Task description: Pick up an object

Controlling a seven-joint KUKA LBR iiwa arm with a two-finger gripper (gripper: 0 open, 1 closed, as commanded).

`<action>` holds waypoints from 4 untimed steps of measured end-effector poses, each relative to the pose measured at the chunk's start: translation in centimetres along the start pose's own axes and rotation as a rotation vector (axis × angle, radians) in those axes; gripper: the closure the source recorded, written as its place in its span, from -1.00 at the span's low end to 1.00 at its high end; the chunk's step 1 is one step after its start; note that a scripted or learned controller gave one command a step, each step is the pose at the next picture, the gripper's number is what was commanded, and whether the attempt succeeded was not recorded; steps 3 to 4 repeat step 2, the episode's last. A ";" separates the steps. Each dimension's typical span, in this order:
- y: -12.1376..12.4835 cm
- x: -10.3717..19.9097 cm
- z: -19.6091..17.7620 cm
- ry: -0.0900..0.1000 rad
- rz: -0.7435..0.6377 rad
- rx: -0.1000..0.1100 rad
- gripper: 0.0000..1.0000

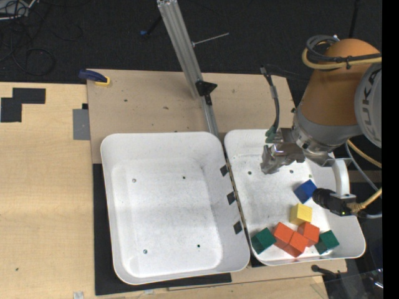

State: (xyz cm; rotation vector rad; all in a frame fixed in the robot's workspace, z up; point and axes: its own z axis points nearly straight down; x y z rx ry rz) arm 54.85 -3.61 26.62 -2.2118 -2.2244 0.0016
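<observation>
My gripper hangs over the upper middle of the right bin, above bare bin floor, with nothing seen between its fingers. Several blocks lie toward the bin's near right corner. A blue block sits nearest the gripper, down and to its right. Below it lie a yellow block, an orange-red pair of blocks, a dark green block on the left and another green block on the right.
The left bin lies beside the right one, joined by black clips. A slanted aluminium rail rises behind the bins. A blue and yellow clamp sits at the board's far left corner.
</observation>
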 end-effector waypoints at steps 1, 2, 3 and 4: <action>-0.3 5.6 1.7 0.000 0.000 0.001 1.00; 0.1 11.1 1.4 -0.001 0.001 -0.001 1.00; 0.1 11.1 1.4 -0.001 0.001 -0.001 1.00; 0.1 11.1 1.4 -0.001 0.001 -0.001 1.00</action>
